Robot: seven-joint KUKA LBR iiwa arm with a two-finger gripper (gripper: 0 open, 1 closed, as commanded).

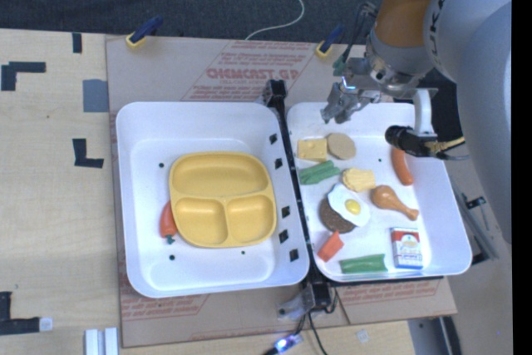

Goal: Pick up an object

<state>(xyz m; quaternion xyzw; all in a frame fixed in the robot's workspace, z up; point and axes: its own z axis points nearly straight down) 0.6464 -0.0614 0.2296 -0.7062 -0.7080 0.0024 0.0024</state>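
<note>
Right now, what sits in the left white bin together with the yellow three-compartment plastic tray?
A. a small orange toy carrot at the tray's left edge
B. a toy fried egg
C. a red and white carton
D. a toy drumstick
A: the small orange toy carrot lies against the left edge of the yellow three-compartment plastic tray in the left white bin.

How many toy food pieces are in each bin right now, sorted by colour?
Right bin:
Yellow: 2, cheese wedge, yellow piece
Green: 2, bean, pod
Orange-red: 2, sausage, carrot piece
Brown or tan: 3, cookie, drumstick, patty
White: 2, fried egg, carton
Left bin:
Yellow: 1, plate
Orange: 1, carrot
Total: 13
</note>
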